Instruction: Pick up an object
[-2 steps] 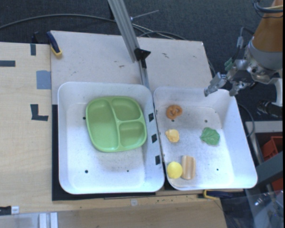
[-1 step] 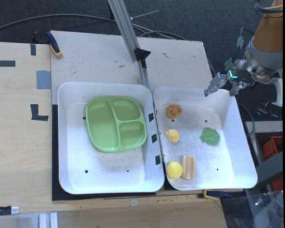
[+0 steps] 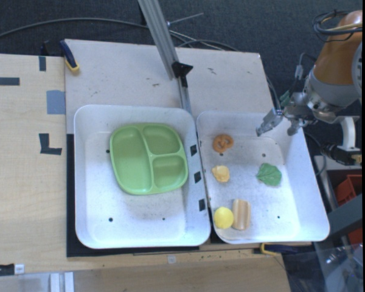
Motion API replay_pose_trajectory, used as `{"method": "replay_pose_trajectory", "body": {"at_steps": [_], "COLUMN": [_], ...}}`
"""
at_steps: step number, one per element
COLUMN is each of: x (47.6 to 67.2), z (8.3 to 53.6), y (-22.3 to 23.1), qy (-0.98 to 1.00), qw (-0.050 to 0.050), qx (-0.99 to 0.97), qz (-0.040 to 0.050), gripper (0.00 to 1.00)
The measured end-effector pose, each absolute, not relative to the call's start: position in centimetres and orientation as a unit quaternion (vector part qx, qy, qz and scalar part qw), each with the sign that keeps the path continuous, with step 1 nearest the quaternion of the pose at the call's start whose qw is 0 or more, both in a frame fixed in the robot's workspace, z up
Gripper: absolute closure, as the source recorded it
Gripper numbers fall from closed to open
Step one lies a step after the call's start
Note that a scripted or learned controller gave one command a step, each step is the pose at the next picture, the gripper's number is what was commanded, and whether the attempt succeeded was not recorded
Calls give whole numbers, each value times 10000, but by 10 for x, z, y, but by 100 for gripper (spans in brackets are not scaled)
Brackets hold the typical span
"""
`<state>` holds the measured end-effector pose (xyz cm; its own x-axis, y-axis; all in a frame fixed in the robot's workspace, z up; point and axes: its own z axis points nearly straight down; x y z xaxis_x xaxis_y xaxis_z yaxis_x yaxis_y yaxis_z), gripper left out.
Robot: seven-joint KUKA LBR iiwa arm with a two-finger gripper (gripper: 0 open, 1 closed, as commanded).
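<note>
while the gripper (image 3: 271, 124) hangs over the right bin's (image 3: 304, 181) upper edge, whether its fingers are spread or closed cannot be told. right bin: orange piece (image 3: 223, 142), yellow piece (image 3: 221, 174), green leafy item (image 3: 269, 174), yellow ball (image 3: 223, 217) touching a tan cylinder (image 3: 241, 214). left bin (image 3: 91, 181): green divided plate (image 3: 149, 158).

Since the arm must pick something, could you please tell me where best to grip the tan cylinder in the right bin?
Grip the tan cylinder across its narrow middle, coming from above on its right, since the yellow ball touches its left.
</note>
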<state>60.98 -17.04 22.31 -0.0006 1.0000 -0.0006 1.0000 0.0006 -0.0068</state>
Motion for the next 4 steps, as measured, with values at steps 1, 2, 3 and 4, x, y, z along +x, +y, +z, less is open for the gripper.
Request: {"method": "replay_pose_trajectory", "body": {"at_steps": [1, 2, 3, 4], "x": [611, 610, 611, 610], "z": [177, 133, 146, 209], "y": [-163, -161, -161, -162], "qy": [-7078, -7080, -7086, -7077], "qw": [22, 21, 9, -23], "qx": [-7064, -7062, -7056, -7065], "qz": [23, 23, 10, -13], "gripper": [0, 0, 100, 100]}}
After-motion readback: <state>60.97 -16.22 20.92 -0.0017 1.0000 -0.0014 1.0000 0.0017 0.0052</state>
